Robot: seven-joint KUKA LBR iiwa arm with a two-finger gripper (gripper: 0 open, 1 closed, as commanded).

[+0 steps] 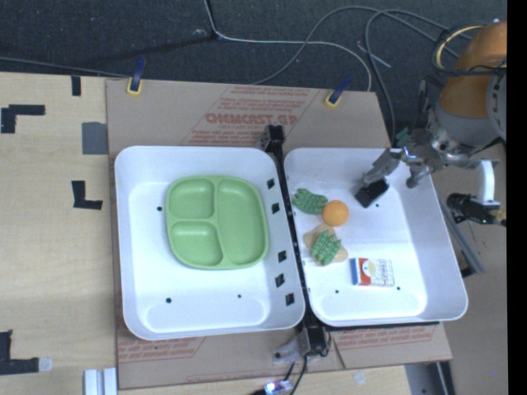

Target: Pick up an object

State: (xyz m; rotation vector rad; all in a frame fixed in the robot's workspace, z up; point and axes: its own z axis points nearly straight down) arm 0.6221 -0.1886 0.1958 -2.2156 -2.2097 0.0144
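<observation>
The right bin (pixel 428 245) holds an orange ball (pixel 334 213) with a green knobbly toy (pixel 308 201) to its left. A green and tan toy (pixel 324 246) lies just below the ball. Near the front sits a small white box (pixel 373 271) with red and blue print. My gripper (pixel 396 181) hovers over the bin's back right part, above and to the right of the ball. Its fingers stand apart with nothing between them.
The left bin (pixel 140 245) holds a green divided plate (pixel 218 222). A black divider (pixel 284 220) with clips runs between the bins. Cables cross the dark floor behind the bench. Bare white floor shows in the right bin's right half.
</observation>
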